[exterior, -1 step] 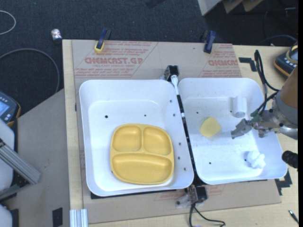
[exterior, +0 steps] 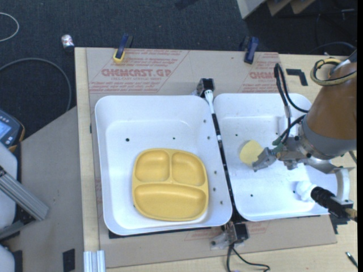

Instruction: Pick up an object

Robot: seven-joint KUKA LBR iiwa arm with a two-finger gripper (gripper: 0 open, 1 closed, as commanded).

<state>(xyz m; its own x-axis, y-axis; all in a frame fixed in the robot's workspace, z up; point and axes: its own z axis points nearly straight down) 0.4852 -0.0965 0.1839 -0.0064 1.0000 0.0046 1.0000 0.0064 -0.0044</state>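
A glossy yellow divided plate [exterior: 169, 185], rounded-square with three compartments, lies flat in the left bin [exterior: 113, 123], its largest compartment nearest. In the right bin [exterior: 249, 203], a small pale-yellow rounded object [exterior: 249, 151] lies just beside the metal gripper [exterior: 266, 159]; its axis is unclear. Finger spread cannot be told.
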